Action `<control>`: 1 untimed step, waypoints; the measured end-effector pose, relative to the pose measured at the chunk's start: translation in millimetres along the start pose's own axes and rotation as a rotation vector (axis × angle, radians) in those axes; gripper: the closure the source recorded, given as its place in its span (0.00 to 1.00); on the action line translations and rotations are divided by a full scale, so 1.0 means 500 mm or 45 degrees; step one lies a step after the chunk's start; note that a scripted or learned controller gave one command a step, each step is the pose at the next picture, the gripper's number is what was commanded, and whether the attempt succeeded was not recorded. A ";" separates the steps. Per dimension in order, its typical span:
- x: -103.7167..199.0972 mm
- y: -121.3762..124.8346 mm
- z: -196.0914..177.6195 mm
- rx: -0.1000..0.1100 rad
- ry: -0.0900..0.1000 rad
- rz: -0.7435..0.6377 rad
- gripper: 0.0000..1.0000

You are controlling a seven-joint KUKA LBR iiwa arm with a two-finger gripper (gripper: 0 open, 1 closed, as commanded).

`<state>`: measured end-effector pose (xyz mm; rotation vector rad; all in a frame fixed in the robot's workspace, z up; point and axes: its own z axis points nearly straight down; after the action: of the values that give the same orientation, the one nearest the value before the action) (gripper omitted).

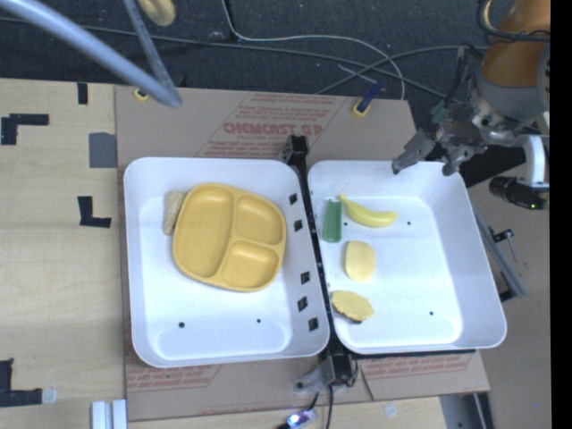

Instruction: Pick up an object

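In the right bin (447,266) lie a yellow banana (368,214), a green cylinder-like piece (332,220), a pale yellow block (359,260) and a golden, flat food piece (351,306). My gripper (427,157) hangs above the bin's far right corner, well clear of all of them. Its two dark fingers are spread apart and nothing is between them. The orange-banded arm reaches in from the upper right.
The left bin (156,329) holds a yellow divided plate (229,237) with a tan sponge-like piece (172,212) tucked at its left. Black clips run down the seam between the bins. Cables cross the dark floor beyond the bench.
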<state>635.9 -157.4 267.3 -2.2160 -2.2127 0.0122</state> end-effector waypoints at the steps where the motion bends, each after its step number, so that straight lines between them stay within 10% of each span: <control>1: 0.001 0.004 -0.014 -0.014 -0.003 -0.004 0.00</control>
<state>638.0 -157.0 274.1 -2.2195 -2.2226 0.0018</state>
